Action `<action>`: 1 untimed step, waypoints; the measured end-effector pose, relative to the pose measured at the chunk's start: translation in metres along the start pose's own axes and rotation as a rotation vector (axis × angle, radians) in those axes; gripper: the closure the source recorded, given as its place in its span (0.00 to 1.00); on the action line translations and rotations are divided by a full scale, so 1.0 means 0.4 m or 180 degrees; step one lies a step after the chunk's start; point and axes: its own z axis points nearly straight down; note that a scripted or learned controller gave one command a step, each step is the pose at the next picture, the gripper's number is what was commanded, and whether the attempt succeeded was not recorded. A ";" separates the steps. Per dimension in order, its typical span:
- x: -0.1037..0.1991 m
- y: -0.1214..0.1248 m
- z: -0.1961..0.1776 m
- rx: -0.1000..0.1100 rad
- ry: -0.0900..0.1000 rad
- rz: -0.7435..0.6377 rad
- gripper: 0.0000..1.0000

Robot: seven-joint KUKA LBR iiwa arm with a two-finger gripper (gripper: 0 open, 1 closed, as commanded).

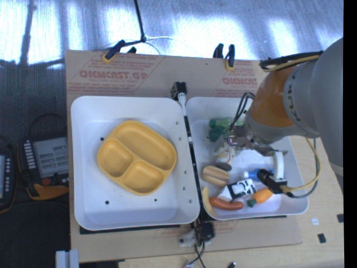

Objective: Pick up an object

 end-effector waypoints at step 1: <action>0.239 -0.096 -0.181 0.0094 0.0044 -0.0012 1.00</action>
